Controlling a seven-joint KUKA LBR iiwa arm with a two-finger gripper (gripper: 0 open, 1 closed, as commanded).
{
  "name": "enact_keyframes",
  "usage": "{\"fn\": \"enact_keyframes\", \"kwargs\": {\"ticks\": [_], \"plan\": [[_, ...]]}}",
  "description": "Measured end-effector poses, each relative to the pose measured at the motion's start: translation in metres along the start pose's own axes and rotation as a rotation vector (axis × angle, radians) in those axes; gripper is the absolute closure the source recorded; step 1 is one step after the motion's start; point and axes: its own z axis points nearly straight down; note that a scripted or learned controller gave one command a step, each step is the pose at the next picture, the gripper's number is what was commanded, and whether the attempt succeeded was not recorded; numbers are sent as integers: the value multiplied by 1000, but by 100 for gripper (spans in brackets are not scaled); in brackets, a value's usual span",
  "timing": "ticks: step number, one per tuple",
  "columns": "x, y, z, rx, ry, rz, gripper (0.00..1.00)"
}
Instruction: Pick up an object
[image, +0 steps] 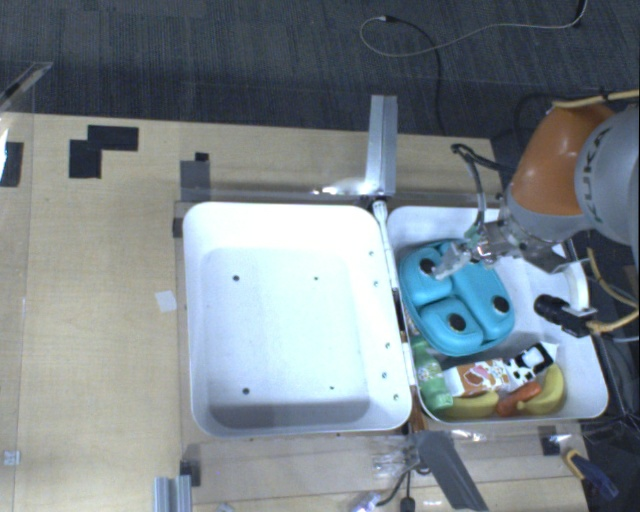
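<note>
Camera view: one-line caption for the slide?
KUKA arm's gripper over the blue plastic piece in the right bin.

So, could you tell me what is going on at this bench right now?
A grey KUKA arm reaches in from the right over the right bin. Its gripper sits low over the blue plastic piece, at that piece's upper edge. Nothing is visibly lifted. A small carton and a yellow toy lie along the bin's near side. The left bin sits alongside.
</note>
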Motion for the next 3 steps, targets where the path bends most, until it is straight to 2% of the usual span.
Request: {"fn": "enact_keyframes", "kwargs": {"ticks": [1,2,3], "plan": [[2,0,9,-10,-6,-38,0],[3,-6,13,-27,-18,-132,0],[1,-4,1,-34,-28,-134,100]]}}
